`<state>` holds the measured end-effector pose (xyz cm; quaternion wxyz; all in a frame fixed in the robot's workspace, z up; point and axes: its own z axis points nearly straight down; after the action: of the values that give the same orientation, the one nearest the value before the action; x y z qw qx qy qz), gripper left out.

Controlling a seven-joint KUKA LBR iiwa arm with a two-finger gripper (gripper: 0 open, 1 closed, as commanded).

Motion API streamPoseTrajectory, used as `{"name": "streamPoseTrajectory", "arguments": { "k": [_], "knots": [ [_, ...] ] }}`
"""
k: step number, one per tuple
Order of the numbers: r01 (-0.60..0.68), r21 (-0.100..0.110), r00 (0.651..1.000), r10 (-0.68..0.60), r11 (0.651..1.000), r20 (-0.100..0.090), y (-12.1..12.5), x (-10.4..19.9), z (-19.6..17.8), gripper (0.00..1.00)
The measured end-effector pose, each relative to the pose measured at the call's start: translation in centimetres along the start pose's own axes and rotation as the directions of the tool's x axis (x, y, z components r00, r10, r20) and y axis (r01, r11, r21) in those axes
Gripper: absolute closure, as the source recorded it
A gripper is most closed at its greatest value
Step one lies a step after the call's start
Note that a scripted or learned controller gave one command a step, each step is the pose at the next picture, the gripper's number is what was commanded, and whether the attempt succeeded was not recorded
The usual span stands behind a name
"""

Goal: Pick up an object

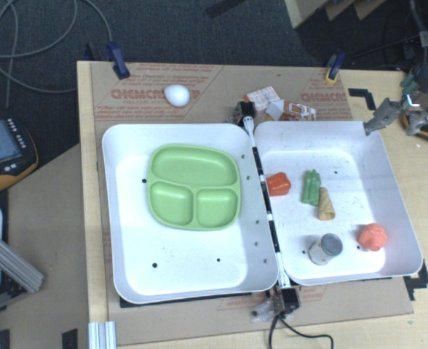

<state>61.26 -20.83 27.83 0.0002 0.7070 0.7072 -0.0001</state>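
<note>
The reach looks barely begun: the claw [418, 111] (grip state unreadable) hovers by the worktop's far right edge, needing descent toward the round pink-red ball [373, 236] near the right white bin's [345, 147] front-right corner.

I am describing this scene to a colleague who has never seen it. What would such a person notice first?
The large green divided plate in the left bin draws the eye first. Next come the small things scattered in the right bin: an orange-red piece, a green vegetable, a tan cone, a grey can and a pink ball. A white egg lies on the cardboard behind the left bin.
</note>
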Motion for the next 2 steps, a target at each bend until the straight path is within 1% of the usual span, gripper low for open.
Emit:
{"name": "streamPoseTrajectory", "arguments": {
  "k": [1, 2],
  "knots": [
    [0.001, 0.002, 1.0, -0.001, 1.0, -0.001, -2.6, 4.9, 11.2, 0.0],
    [0.0, 0.001, 1.0, 0.0, 1.0, -0.001, -2.7, 6.8, 19.4, 0.0]
  ]
}}
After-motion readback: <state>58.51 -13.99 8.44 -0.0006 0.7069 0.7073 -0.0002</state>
